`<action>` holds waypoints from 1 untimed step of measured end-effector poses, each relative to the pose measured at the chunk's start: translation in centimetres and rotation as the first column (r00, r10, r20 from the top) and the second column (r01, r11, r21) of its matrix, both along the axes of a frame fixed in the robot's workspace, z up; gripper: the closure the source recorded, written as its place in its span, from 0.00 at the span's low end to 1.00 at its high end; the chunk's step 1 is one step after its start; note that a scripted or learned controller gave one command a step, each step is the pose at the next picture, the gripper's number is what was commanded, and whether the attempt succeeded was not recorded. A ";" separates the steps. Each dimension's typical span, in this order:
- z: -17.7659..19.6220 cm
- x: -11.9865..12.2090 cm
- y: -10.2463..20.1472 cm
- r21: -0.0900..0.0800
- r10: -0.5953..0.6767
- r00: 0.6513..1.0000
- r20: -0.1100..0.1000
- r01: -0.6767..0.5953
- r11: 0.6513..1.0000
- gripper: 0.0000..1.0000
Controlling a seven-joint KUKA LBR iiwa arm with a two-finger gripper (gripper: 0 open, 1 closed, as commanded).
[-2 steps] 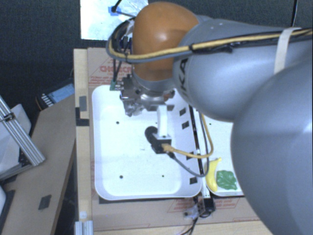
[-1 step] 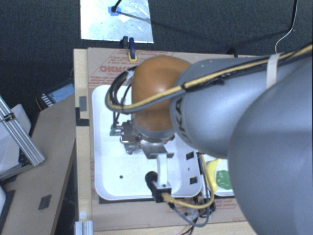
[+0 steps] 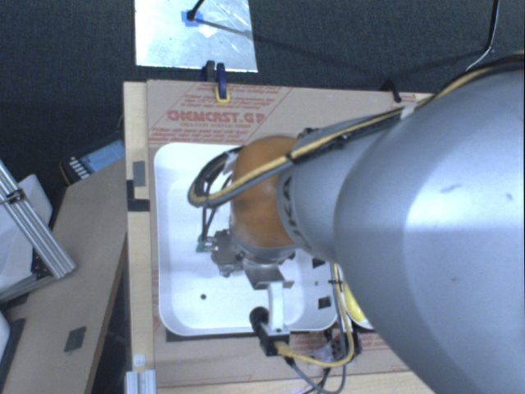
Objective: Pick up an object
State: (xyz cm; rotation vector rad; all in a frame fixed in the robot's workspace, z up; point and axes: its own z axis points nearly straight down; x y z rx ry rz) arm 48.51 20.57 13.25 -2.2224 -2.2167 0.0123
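The arm and its orange band hang over the left bin, covering its middle and right side. Left of the wrist, the white floor lies bare out to the bin's rim. A looped cable juts from the wrist toward that open side. More cabling trails below the wrist, across the bin's near edge.

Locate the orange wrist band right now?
In the camera view the orange band sits mid-frame over the left white bin, just below the printed cardboard sheet and left of the big grey arm.
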 end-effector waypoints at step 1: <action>1.6 3.6 -4.7 0.002 -0.002 1.000 0.010 0.001 1.000 1.00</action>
